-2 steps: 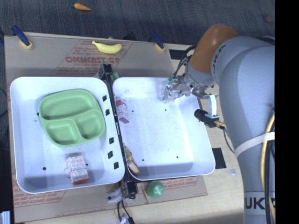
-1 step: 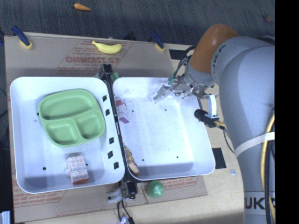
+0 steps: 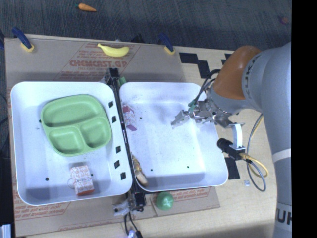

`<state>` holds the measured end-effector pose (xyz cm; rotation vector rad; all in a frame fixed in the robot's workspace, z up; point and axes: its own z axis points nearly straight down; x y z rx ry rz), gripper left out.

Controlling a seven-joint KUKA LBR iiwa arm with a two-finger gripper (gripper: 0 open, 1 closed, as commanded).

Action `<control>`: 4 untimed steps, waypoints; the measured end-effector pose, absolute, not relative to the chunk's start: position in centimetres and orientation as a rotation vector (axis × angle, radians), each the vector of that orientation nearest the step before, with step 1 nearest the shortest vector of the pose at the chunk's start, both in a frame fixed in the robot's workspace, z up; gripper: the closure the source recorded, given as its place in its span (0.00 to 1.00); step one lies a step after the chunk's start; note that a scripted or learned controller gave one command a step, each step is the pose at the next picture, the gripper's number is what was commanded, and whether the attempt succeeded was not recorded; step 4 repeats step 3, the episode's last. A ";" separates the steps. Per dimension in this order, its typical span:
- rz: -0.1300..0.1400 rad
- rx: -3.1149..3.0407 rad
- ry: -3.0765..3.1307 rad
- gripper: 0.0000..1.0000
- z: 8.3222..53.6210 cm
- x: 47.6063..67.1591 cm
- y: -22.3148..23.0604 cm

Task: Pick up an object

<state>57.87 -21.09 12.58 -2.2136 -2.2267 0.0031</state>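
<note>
My gripper (image 3: 179,119) hangs over the right bin (image 3: 163,177), right of its middle, with the grey arm and its orange band reaching in from the right. Nothing shows at its tip. A small red and white packet (image 3: 128,116) lies by the right bin's left wall, well left of the gripper. A tan object (image 3: 139,175) rests in that bin's front left corner. In the left bin (image 3: 25,148) sit a green divided plate (image 3: 76,123) and a small red and white box (image 3: 81,179) in front of it.
A yellow banana (image 3: 114,49) lies on the cardboard behind the bins. A green ball (image 3: 164,200) sits in front of the right bin. Blue clamps (image 3: 23,38) hold the cardboard's back edge. An orange item (image 3: 87,7) lies on the floor beyond.
</note>
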 end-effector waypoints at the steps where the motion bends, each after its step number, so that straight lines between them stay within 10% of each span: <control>1: 0.000 -2.216 -2.226 0.00 15.9 61.0 -21.1; 2: -0.001 -2.215 -2.226 0.00 17.3 65.3 -21.1; 4: 0.004 -2.209 -2.228 0.00 9.1 65.6 -21.0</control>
